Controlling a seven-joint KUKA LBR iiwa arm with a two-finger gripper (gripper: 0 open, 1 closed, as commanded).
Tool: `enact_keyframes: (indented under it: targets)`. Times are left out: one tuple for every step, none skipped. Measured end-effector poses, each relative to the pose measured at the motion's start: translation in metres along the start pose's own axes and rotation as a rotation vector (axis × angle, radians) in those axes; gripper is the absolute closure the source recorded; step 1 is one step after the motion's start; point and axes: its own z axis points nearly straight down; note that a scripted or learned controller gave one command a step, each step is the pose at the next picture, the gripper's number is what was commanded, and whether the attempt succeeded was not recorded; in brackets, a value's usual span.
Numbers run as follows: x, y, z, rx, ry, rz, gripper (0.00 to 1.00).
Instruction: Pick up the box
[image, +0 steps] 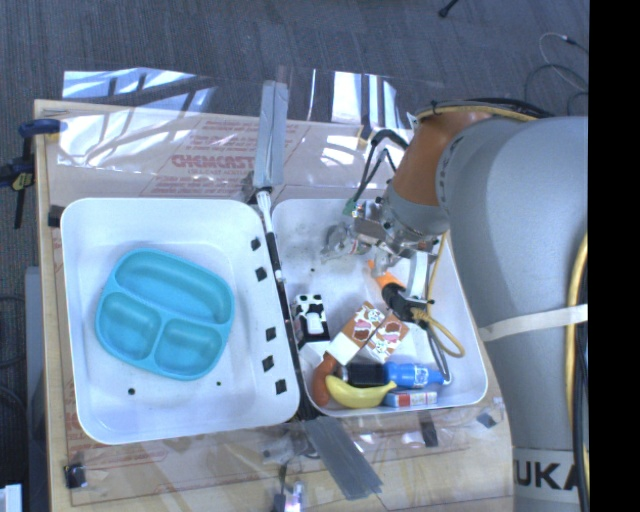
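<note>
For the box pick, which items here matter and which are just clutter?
Belongs to the job:
box, patterned, in the right bin
gripper, over the right bin's far end

Just lying about:
banana
blue bottle
black-and-white item
blue divided plate in the left bin

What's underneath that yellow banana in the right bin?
The banana lies on a pile: a black item pokes out above it and something red shows at its left end. The bin floor beneath is covered, so anything more there is hidden.
</note>
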Motion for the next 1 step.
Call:
enact_keyframes:
  targets:
    - [0.009,-0.0748,0.0063,-0.015,-0.002,0.002,0.0]
